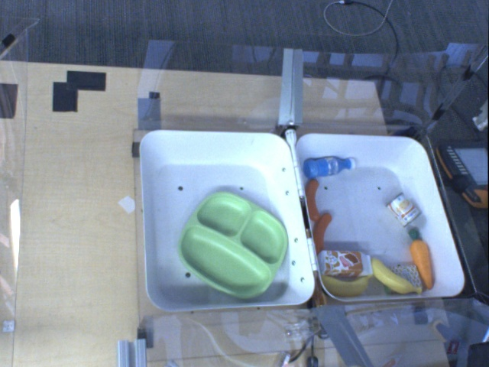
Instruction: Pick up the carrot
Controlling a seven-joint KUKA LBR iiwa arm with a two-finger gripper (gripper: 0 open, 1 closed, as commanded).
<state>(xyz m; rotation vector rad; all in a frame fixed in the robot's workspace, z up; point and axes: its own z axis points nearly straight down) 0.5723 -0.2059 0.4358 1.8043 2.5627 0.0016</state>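
- Carrot (421,260) is found in the right bin (428,159), against the right wall near the front corner, green top pointed toward the back, orange body toward the front.
- It is seen lying flat, just beside the banana (395,278), whose tip is close to or touching its lower end; exact contact cannot be told.
- A small can (403,209) is set just behind the carrot's green end, apart from it.
- Snack packet (345,264) and a yellow item under it are crowded along the front wall; two sausages (317,212) are laid by the left wall; blue bottle (327,166) is at the back.
- Left bin (153,205) is occupied by a green divided plate (233,243), well apart from the carrot.
- Gripper state cannot be told.
- Task is judged not yet begun: the carrot is resting untouched in the bin.
- Wall and banana proximity is judged to leave little room for a clean grasp; across the mid-body seems best.
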